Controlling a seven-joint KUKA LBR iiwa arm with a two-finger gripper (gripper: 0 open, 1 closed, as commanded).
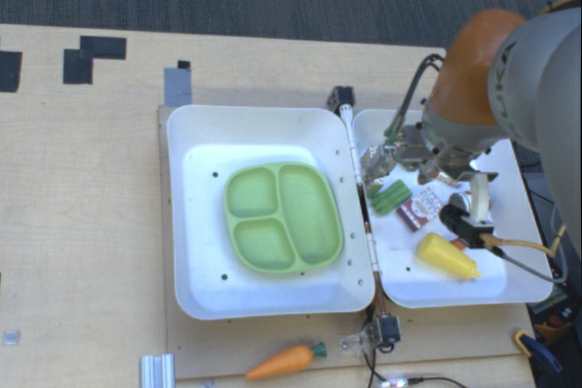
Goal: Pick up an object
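the likeliest object to pick is the green piece (pixel 391 196), a short ribbed block lying flat and at a slant on the floor of the right bin (pixel 405 273), close to that bin's left wall. it looks like a small plastic toy: light, stiff, not fragile, and its ridges should give some bite. the best hold is probably across its narrow width, near the middle, so it does not swing. the wall beside it leaves little room on that side, so a grasp that runs along the wall looks safer than one that pushes into it.

the end effector (pixel 375 162) sits just above the green piece in the view, near the same wall and a little further back in the bin. i cannot see contact between them, and nothing is visibly held. whether the end effector is spread or pressed together i cannot tell from this angle.

just right of the green piece lies a red and white packet (pixel 420 208), close to it or touching; thin and flat, it would be harder to lift. nearer the front is a yellow toy (pixel 447 255), smooth and rounded, likely to slip. the left bin (pixel 195 195) holds a green plate (pixel 284 218). a carrot (pixel 284 362) lies on the counter (pixel 82 223), outside both bins.
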